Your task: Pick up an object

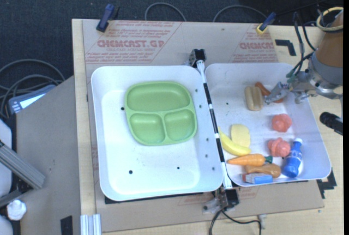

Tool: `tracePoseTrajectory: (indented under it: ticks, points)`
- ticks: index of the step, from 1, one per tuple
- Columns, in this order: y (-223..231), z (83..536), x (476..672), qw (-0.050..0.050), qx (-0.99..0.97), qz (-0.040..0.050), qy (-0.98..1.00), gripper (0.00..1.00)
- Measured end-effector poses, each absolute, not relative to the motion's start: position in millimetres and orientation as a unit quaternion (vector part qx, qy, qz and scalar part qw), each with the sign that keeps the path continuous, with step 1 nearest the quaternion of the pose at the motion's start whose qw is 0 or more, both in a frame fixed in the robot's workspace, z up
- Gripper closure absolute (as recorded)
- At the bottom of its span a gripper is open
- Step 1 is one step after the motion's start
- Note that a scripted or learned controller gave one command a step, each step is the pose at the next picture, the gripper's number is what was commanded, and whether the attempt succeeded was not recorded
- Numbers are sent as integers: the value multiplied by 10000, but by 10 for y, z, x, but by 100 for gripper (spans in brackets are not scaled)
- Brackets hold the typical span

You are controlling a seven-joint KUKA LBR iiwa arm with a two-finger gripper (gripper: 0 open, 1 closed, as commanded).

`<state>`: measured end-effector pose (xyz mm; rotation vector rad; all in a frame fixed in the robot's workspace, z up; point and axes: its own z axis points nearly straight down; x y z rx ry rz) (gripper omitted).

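Objects lay in the right bin (pixel 218 80): tan bread roll (pixel 253 98), 2 pink lumps (pixel 281 122), banana (pixel 233 146), carrot (pixel 246 160), blue bottle (pixel 293 160). My gripper (pixel 277 93) hung over the bin's far end, just right of the roll w/ sthg orange-red beside it; open or closed, I couldn't tell. Left bin (pixel 109 136) held 1 green tray (pixel 161 113).

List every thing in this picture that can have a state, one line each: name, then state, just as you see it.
Green tray: flat in the left bin, its compartments bare.
Banana: lying by the right bin's left wall.
Carrot: lying on its side.
Blue bottle: lying down.
Bread roll: lying beside the gripper.
Gripper: low over the right bin.
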<state>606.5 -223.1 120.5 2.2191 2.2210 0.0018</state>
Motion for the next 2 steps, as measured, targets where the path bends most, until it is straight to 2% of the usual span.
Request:
tracePoseTrajectory:
  ticks: [1, 2]
  points:
    - [-2144, 836, 5673, -37, 7063, 11, 7079, 0]
    - [-1505, 844, 5465, -11, 7068, -1, 7074, 0]
